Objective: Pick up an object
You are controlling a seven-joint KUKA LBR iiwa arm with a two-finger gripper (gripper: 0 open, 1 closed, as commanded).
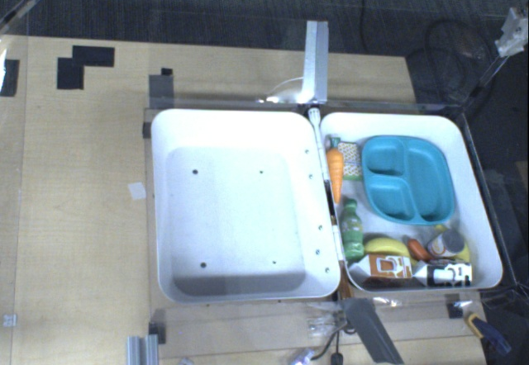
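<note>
Two shallow white bins sat side by side on the wooden bench (74, 215). Every object for picking lay in the right bin (473, 190).

A blue divided plate (409, 179) took up the far middle of that bin, reaching toward its right wall. A carrot (334, 167) lay along the left wall near the far left corner, just beside a pale speckled item (350, 158) too small to name. Further along the same wall toward the near edge stood a green bottle (352, 229).

A banana (387, 247) lay near the near edge, touching the bottle's lower end. An orange-brown box (390, 267) sat just in front of the banana, by the near left corner. A black-and-white labelled container (446, 275) lay on its side along the near wall, toward the near right corner. Between it and the plate were a small red-orange piece (417, 249) and a grey round piece (446, 241), both too blurred to name.

The left bin (235, 206) showed its white floor. A grey metal post (316, 58) rose at the far edge between the bins. Whether the gripper was wide or narrow could not be told.
</note>
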